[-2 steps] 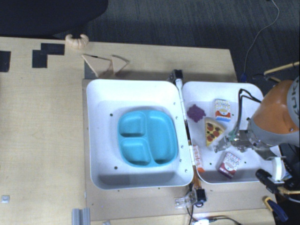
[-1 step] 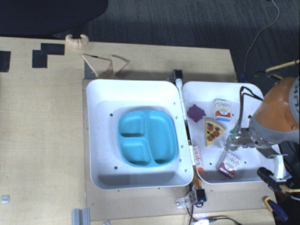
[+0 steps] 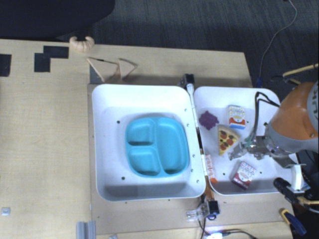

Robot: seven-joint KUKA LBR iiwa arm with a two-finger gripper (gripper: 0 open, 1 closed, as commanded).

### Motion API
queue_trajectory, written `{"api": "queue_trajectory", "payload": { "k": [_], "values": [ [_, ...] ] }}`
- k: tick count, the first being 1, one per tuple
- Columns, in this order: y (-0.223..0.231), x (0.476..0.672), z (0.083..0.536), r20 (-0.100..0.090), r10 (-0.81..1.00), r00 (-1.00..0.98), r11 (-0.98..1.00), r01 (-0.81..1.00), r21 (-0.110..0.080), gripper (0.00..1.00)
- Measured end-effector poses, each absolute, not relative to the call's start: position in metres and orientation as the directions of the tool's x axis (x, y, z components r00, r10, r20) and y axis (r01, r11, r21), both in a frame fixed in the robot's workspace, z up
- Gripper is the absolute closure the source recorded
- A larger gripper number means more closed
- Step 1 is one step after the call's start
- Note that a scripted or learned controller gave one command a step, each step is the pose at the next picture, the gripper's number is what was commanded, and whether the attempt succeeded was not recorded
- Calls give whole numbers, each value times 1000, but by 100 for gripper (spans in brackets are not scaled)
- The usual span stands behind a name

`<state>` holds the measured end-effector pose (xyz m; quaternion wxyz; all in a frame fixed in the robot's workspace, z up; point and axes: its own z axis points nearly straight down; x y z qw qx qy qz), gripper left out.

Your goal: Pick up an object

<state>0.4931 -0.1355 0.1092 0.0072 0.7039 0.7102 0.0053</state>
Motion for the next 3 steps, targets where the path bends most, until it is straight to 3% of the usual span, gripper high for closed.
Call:
{"api": "queue_trajectory", "payload": {
  "k": [1, 2, 3],
  "values": [
    [-110, 489, 87, -3, 1000, -2, 2, 1000, 9, 0],
    [-110, 492, 99, -4, 1000, -5, 5, 1000, 16, 100],
    [-110, 492, 99, -3, 1000, -5, 5, 1000, 15, 0]
  ]
}}
